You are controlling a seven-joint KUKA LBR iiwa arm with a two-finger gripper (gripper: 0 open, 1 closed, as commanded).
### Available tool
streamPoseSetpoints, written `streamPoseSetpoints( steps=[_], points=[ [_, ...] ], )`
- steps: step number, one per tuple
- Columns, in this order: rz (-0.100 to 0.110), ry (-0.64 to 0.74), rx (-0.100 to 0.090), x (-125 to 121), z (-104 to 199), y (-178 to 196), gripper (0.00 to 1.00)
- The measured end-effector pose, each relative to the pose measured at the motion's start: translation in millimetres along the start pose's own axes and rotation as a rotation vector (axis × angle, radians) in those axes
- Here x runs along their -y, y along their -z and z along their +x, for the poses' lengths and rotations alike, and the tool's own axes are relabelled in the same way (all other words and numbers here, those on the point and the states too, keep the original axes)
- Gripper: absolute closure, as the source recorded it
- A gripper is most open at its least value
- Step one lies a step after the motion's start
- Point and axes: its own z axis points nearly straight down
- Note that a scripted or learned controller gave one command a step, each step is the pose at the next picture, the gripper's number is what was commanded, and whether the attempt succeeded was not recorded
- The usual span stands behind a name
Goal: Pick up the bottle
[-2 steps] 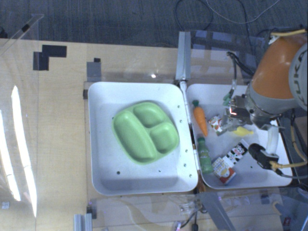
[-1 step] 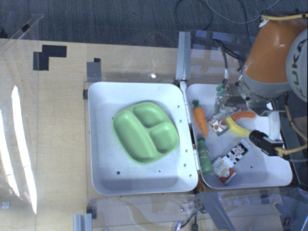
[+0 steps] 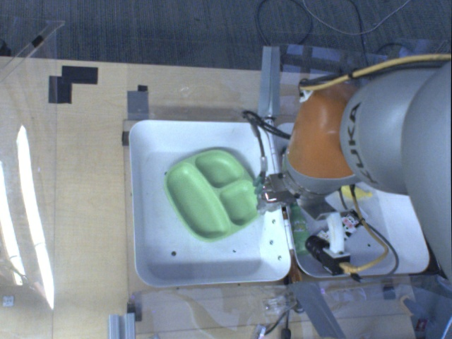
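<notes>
We see the green, slim plastic bottle lying at the right bin's nine o'clock edge, under the claw, whose state we cannot tell; we judge it light, stiff, slippery, best gripped across its middle

Single fixed camera, mounted above the bench, looking down at a slant. Far edge of the frame takes in dark carpet beyond the bench; near edge cuts across the bench front. Left bin sits near frame centre and is seen whole. Right bin lies at the right margin, largely covered by the arm, which enters from the right and looms large, being much closer to the lens than the bins. Moderate stand-off: both bins fit within one frame.
</notes>
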Motion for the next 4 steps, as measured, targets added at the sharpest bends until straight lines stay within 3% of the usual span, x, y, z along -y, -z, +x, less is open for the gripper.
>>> streamPoseSetpoints(
  steps=[1, 2, 3, 4],
  points=[
    [-0.003, 0.252, 0.001, 23.2, -54.7, 15.6, 1.00],
    [-0.003, 0.340, 0.002, 23.0, -54.5, 17.7, 1.00],
    [0.000, 0.259, 0.000, 22.6, -43.6, 0.1, 1.00],
    [-0.003, 0.708, 0.003, 30.5, -98.9, 4.1, 1.00]
  ],
)
